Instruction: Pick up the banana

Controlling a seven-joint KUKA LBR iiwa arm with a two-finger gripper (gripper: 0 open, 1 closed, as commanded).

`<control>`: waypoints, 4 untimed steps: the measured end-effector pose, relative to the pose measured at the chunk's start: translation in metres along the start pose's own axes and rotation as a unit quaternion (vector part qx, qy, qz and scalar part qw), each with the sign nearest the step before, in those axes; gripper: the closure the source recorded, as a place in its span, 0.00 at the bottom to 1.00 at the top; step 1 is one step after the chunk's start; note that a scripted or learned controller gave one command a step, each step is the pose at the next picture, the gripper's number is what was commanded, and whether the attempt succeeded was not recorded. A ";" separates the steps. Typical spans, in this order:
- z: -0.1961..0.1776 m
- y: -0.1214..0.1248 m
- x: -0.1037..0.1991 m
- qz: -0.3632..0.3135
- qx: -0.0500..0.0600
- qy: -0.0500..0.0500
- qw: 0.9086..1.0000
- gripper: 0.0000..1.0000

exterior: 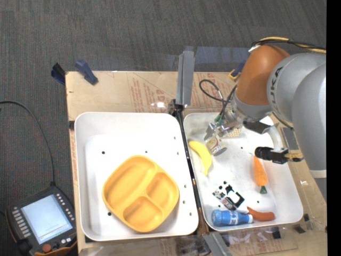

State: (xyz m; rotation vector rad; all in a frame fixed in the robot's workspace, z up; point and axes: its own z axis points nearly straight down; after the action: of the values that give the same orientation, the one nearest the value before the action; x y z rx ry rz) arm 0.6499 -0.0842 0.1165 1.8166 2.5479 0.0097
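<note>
Grey carpet surrounds a cardboard-topped bench [133, 92] carrying two white bins. The left bin [88, 129] holds a yellow divided plate [140, 193]. In the right bin [285, 196], the banana [201, 156] lies near the left wall, curved, its upper end just beside the fingers [216, 141]. The fingers hang just right of that end, with nothing visibly between them; whether they are spread or closed cannot be told. A carrot [259, 171], a blue bottle [230, 217] and a small black-and-white object [228, 194] lie nearer the front of that bin.
</note>
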 end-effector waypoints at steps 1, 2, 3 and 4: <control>0.016 -0.063 -0.009 -0.214 -0.005 -0.002 0.977 1.00; 0.028 -0.070 -0.006 -0.214 0.005 0.005 0.977 0.00; 0.029 -0.054 0.019 0.044 0.007 0.004 0.999 0.00; 0.029 -0.005 0.003 0.006 0.006 0.004 1.000 0.00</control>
State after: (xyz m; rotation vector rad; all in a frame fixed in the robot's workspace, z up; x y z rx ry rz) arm 0.6446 -0.0833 0.0878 1.8384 2.5481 0.0007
